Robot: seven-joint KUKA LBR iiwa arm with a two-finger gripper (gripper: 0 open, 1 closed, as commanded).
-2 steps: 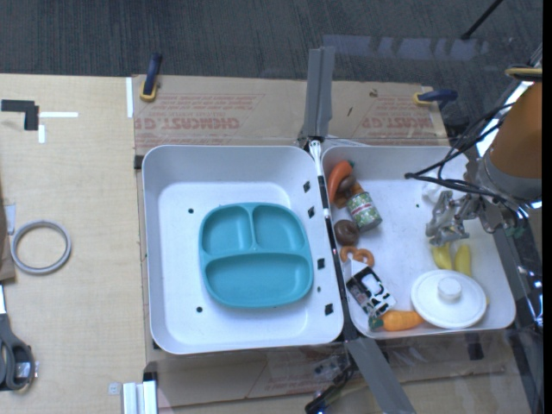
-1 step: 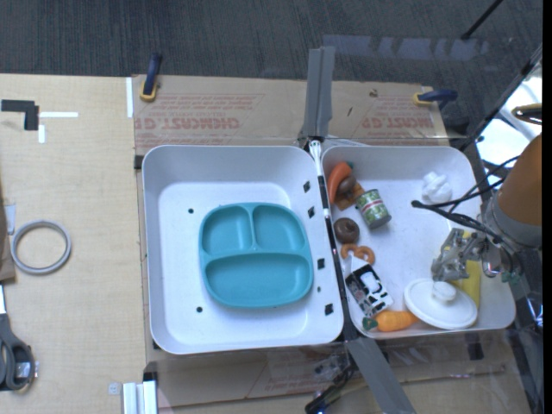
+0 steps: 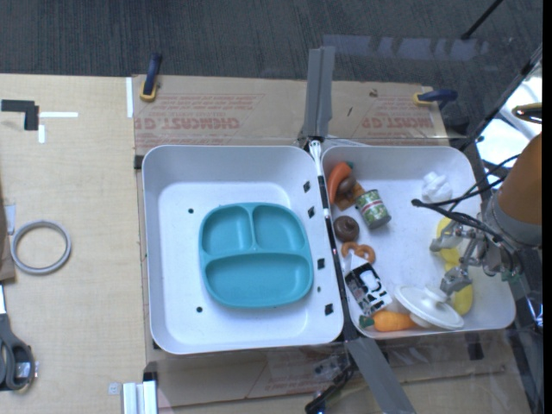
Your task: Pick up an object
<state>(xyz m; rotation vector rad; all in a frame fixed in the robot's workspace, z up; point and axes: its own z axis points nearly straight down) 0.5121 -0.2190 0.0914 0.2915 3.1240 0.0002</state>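
I use the white lid (image 3: 429, 307) in the right bin (image 3: 405, 158) as my landmark. The hand (image 3: 457, 276) hangs just above and to the right of it, low over the bin floor, and I cannot tell from this slanted view how it is set. A yellow piece (image 3: 463, 298) sits right beside the lid under the hand, and more yellow (image 3: 446, 238) shows further up from the lid; I think they are toy fruit, though the wrist hides most of them. That yellow piece looks like the nearest thing to pick.

My worry is crowding. The piece lies against the lid and near the bin wall, so a descent could land on the lid's rim, tip it, or shove the fruit into the corner. An orange object (image 3: 392, 321) at the lid's left edge could get nudged as well. The teal tray (image 3: 256, 255), well left of the lid in the other bin, is out of harm's way.
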